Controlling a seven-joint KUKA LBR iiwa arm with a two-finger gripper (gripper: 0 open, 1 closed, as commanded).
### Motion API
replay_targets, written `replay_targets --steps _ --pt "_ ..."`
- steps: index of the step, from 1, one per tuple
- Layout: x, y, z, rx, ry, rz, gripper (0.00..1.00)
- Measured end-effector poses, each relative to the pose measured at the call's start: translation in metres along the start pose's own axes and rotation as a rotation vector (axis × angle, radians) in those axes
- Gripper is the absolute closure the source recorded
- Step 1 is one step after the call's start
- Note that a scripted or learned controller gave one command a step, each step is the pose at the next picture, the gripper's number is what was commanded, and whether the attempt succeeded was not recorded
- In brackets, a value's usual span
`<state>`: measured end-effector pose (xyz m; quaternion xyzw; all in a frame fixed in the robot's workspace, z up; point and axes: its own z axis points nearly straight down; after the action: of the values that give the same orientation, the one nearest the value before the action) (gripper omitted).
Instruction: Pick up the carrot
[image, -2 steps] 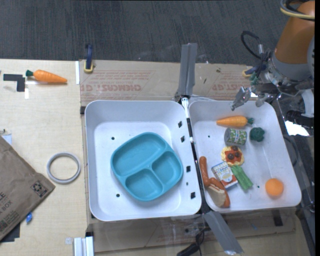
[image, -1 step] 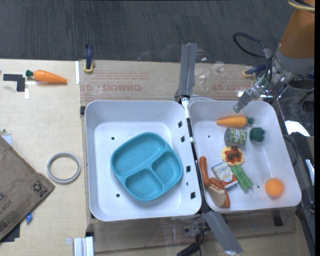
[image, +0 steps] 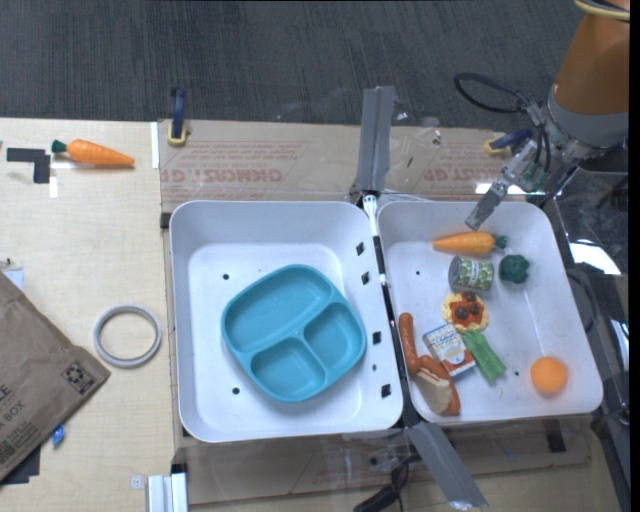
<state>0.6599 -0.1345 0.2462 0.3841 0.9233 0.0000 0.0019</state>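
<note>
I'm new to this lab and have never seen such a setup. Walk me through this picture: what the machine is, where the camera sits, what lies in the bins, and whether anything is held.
The camera is fixed above the bench, looking down at a slant. The grey and orange shape at top right is a robot arm; its gripper reaches toward the right bin and hangs just above a toy carrot. Nothing shows between its fingers, so the carrot is not held.

That bin also holds a small can, a green broccoli piece, an orange ball, a sausage, a small carton and other toy foods. The left bin holds a blue divided tray.

Outside the bins, on the left, lie a second carrot, a roll of tape and a cardboard box.
</note>
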Motion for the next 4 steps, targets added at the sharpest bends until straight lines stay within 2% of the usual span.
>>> replay_targets --steps 1,2,3,4 --pt "-0.007 -0.017 0.05 -0.001 0.001 -0.402 0.0" --pt "-0.012 -0.034 0.057 0.002 0.002 0.348 0.0" --pt "0.001 -0.007 0.058 0.004 0.001 0.865 0.0" --pt "-0.018 -0.019 0.017 0.001 -0.001 0.342 0.0"
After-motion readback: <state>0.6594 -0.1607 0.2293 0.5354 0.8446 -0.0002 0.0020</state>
